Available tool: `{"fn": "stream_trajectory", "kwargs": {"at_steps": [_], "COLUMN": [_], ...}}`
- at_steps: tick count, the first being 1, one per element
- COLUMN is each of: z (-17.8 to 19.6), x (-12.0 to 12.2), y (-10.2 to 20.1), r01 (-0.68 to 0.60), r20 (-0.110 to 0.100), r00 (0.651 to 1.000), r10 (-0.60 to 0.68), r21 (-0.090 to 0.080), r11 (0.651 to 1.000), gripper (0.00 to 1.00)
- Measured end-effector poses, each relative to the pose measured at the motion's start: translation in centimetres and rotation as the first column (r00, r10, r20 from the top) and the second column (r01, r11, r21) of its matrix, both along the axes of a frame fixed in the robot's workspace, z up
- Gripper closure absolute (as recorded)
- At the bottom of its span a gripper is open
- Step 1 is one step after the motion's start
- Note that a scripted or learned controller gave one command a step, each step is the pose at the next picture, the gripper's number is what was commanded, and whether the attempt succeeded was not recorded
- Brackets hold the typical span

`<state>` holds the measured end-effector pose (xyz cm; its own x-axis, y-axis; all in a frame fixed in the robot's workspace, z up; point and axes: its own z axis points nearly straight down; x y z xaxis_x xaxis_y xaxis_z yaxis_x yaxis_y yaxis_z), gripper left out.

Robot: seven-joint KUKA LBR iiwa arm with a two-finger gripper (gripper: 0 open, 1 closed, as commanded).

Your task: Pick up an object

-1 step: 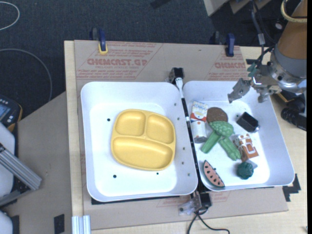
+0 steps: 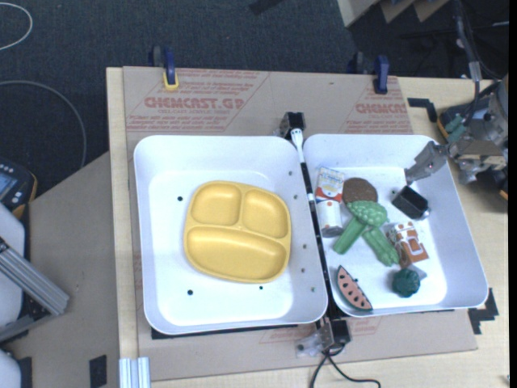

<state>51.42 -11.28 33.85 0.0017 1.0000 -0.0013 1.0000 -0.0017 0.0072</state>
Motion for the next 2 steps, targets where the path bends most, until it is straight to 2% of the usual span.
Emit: {"fn": "stream_trajectory", "kwargs": {"at_steps": [1, 2], "z": [10.35, 10.79], "x": [-3.57, -3.37], "y": [-1.6, -1.46], "r01": [-0.001, -0.003], "r20": [0.007, -0.001], "r00": [1.0, 1.0], "r10": [0.001, 0.003], "r21": [-0.002, -0.002], "r11": [1.0, 1.0], "gripper": [0.0, 1.0]}}
